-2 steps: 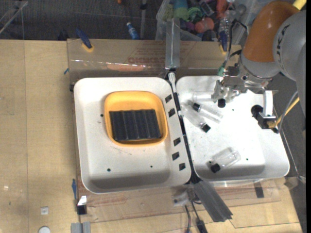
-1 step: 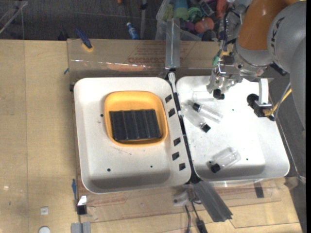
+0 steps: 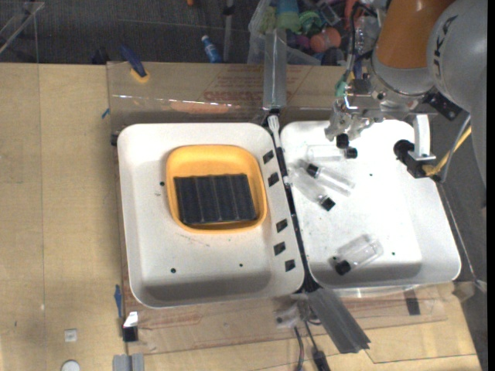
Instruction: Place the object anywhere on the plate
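End effector (image 3: 346, 146): hangs over the far left part of the right bin (image 3: 433, 238), at the end of the grey arm (image 3: 456, 29), which reaches in from the far right.
End effector state: cannot tell whether it is apart or together; its tips are small and dark against the white, and nothing can be made out between them.
Vial cluster (image 3: 331, 180): clear vials with black caps, just near of the end effector on the right bin's floor. They overlap and are see-through, so their count and edges are hard to make out.
Lone vial (image 3: 359, 250): clear, lying tilted in the near part of the right bin, with its black cap towards the near left, well apart from the cluster.
Plate (image 3: 179, 165): yellow, in the middle of the left bin (image 3: 143, 253), well apart from every vial.
Ribbed slab (image 3: 214, 199): black, lying flat on the plate and hiding most of its floor.
Worktop (image 3: 54, 207): pale wood, bare to the left of the bins.
Toy tub (image 3: 313, 6): beyond the far edge, partly cut off by the arm; its contents are a blur of colours.
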Action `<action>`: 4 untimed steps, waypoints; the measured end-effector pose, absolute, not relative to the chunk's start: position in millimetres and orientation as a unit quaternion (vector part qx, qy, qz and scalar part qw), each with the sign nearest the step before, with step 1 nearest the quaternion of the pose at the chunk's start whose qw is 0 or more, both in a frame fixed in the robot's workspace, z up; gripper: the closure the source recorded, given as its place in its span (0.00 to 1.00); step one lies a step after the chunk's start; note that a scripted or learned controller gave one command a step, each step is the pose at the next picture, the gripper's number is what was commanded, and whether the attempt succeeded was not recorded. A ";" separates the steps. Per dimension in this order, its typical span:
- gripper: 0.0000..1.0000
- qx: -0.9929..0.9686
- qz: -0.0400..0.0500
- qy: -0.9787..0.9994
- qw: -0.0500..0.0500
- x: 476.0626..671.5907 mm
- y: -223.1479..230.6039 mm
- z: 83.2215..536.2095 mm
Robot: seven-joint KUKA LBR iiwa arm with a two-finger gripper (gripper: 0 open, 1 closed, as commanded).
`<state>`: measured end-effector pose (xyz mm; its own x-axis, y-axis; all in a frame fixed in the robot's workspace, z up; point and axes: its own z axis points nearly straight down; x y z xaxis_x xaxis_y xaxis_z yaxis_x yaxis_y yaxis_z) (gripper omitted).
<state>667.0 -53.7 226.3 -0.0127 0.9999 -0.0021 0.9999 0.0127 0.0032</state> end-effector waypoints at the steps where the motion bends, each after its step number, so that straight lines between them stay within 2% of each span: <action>1: 1.00 0.664 -0.001 0.748 -0.002 666.2 -38.0 188.1; 2: 1.00 0.632 0.001 0.775 0.002 667.1 -16.0 216.4; 3: 0.00 0.632 0.001 0.775 0.002 667.2 -16.0 216.5; 4: 0.00 0.615 0.001 0.788 0.002 667.0 -59.5 213.5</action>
